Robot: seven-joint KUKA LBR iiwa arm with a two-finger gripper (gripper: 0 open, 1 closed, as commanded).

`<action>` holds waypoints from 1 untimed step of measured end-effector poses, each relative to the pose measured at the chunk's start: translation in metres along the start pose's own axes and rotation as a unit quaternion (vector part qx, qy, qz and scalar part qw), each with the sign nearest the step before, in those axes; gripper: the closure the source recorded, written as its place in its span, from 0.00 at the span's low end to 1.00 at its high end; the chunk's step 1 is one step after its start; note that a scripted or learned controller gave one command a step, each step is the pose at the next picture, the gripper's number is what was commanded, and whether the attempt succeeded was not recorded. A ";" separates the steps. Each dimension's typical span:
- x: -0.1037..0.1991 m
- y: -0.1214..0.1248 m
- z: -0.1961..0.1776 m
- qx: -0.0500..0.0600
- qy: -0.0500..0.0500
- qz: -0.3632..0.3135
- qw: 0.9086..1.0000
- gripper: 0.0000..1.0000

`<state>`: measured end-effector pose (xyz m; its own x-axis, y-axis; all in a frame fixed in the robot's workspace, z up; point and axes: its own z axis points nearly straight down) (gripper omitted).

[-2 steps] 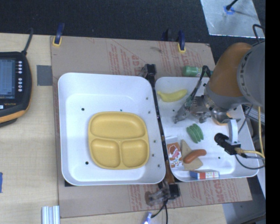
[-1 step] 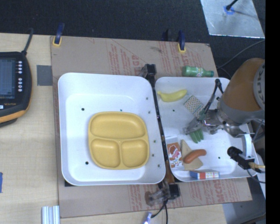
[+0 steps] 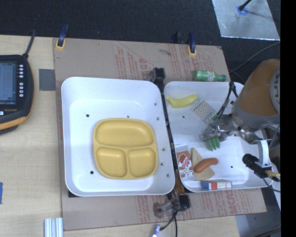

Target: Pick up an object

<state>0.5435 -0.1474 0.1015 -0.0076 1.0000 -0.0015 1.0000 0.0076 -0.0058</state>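
My gripper (image 3: pixel 212 134) is down in the right bin (image 3: pixel 237 162), near its middle. A small green object (image 3: pixel 213 143) lies directly at the gripper's tip, touching it or just beneath it. A yellow banana (image 3: pixel 182 101) lies at the bin's far left. A patterned packet (image 3: pixel 204 110) lies beside the banana. A toy hot dog on a bread slice (image 3: pixel 204 165) sits near the front, next to a red and white carton (image 3: pixel 184 164). A white tube (image 3: pixel 216 185) lies along the front wall.
The left bin (image 3: pixel 79 107) holds a yellow divided plate (image 3: pixel 125 148). A green bottle (image 3: pixel 208 75) lies outside the right bin behind its far wall. A teach pendant (image 3: pixel 7 95) rests on the bench at far left.
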 end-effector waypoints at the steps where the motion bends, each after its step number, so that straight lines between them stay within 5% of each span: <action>1: 0.090 0.000 -0.091 -0.002 0.001 0.001 1.000 1.00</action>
